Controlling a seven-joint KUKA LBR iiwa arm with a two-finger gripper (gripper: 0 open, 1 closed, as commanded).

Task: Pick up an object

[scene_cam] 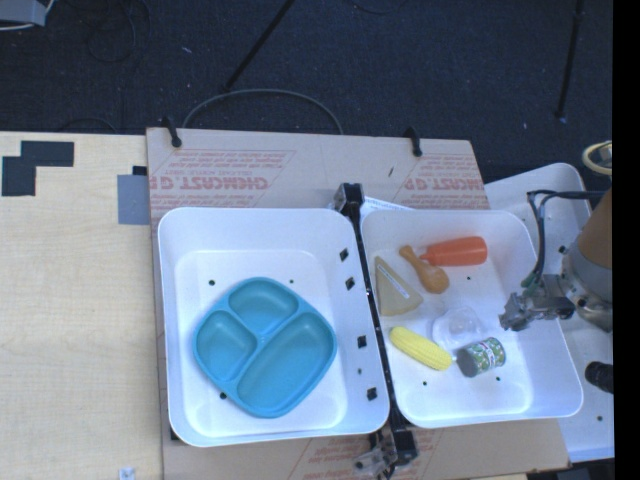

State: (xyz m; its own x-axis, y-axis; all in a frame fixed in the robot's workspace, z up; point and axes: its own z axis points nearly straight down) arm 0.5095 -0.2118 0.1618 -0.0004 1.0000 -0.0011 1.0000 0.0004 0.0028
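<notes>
over the right bin's (545, 393) right side the gripper (522, 311) hangs low, its dark fingers too small and blurred to tell whether they are apart or together, and nothing shows between them. just left of it lie a clear cup (458, 324), a small can (482, 356), a yellow corn cob (420, 348), an orange carrot (455, 251), a tan wooden piece (425, 269) and a beige wedge (395, 290). a blue divided plate (264, 345) sits in the left bin (180, 238).

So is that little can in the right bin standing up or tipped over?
Tipped over. The can lies on its side on the right bin floor, beside the corn.
</notes>
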